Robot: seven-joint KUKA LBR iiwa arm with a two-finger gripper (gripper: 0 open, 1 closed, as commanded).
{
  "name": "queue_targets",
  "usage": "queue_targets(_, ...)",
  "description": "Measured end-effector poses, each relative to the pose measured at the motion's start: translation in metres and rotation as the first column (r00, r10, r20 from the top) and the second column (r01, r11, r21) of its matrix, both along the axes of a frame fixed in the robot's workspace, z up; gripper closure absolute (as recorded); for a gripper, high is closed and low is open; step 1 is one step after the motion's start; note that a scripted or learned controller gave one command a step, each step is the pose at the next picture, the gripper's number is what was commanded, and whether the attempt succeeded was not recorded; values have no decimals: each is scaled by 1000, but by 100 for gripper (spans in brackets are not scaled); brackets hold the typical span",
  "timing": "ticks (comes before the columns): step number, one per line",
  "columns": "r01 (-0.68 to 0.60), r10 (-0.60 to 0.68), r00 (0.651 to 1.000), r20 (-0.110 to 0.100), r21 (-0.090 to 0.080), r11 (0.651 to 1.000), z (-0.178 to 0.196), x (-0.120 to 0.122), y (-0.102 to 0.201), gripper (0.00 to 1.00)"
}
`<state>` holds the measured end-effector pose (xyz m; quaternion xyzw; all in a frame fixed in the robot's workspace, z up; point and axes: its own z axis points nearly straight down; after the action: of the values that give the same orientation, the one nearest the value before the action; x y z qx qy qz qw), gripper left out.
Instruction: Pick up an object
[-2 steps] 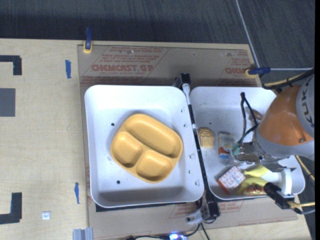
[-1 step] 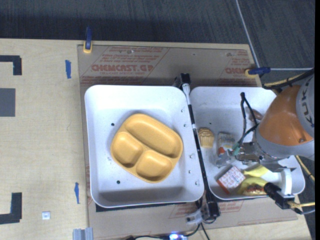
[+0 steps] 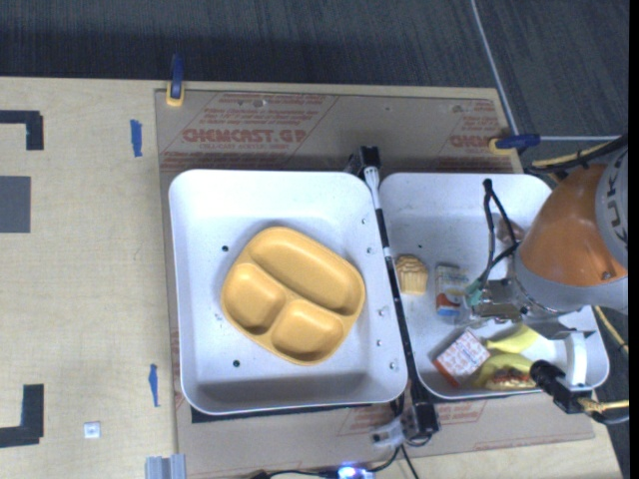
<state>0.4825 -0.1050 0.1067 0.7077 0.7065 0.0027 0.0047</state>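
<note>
Fingers (image 3: 479, 302) state unclear, over right bin (image 3: 429, 203), red-white box (image 3: 460, 355) lying diagonally, tilted up-right

Right bin (image 3: 439, 203) far half open, near corner crowded — arm (image 3: 574, 242) overhead

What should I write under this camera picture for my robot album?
Robot arm reaches over the right bin of small items; a yellow divided tray fills the left bin.

I'm looking down at a robotics lab: a plywood worktop (image 3: 80, 297) with black tape markers (image 3: 25, 128), clamped printed cardboard (image 3: 300, 128), two white bins (image 3: 200, 267) (screwed side by side), cables (image 3: 489, 218), grey carpet (image 3: 300, 18) beyond
</note>
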Motion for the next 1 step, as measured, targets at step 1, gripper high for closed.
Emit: queue_targets(1,0,0,1000,0,0,1000,0,0,0,0)
